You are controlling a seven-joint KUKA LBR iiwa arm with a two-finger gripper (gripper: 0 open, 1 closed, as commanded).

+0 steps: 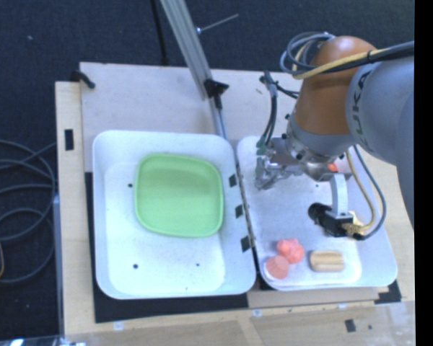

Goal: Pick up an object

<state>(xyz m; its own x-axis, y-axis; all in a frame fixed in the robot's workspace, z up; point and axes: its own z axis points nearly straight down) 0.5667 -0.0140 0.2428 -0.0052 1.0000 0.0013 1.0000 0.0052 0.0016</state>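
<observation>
While lying low in right bin [375, 269], pink lumpy toy [291, 249], tan bun [326, 261]

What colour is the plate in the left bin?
Light green; the plate shows plainly in the camera view.

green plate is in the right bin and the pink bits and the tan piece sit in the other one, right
Not quite. The camera view shows the green plate in the left bin, not the right one. The pink bits and the tan piece do sit in the other bin, the right bin, near its front edge.
</observation>
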